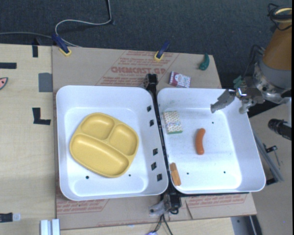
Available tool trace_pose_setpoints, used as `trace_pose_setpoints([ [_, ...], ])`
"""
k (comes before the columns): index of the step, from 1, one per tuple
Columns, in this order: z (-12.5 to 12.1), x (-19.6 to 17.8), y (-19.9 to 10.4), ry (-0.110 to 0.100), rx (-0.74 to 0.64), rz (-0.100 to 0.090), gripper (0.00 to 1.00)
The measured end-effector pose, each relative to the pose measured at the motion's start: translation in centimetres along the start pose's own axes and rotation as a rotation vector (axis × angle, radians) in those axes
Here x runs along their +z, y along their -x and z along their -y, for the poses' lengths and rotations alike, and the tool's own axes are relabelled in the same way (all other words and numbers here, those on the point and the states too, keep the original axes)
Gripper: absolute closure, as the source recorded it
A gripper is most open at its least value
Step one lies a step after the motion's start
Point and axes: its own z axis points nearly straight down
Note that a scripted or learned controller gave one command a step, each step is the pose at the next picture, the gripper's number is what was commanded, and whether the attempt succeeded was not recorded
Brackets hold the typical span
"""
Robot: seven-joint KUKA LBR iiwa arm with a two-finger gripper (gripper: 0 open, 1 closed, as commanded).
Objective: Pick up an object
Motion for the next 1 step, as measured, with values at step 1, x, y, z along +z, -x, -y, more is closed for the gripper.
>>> trace_pose_setpoints([
  [1, 4.30, 18.87, 3.36, 0.001, 0.000, -0.001, 0.00],
])
